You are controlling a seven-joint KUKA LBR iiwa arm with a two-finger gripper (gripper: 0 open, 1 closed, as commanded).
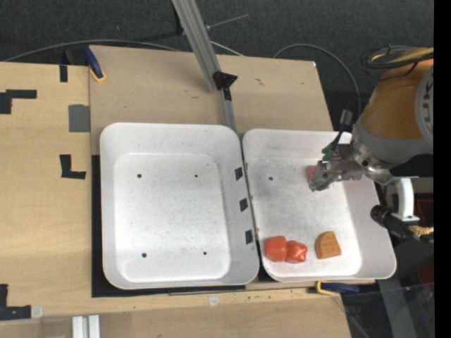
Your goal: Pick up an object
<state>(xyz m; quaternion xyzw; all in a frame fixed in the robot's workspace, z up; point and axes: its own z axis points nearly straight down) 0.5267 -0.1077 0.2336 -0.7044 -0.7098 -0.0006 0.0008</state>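
No text can be read anywhere (the arm's partial marking is illegible).

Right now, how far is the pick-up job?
Done: the gripper is over the right bin. In hand: nothing that I can see. Left: the red pieces and the waffle lie at the bin's near edge, apart from the gripper, so the pick remains.

Two bins sit side by side on the bench (176, 83). The left bin (113, 189) adjoins the right bin (282, 146). In the right bin, near its front wall, two blocks (285, 249) lie touching, with a waffle piece (328, 245) just beside them to the right. The gripper (320, 177) hangs over the right bin, behind these items
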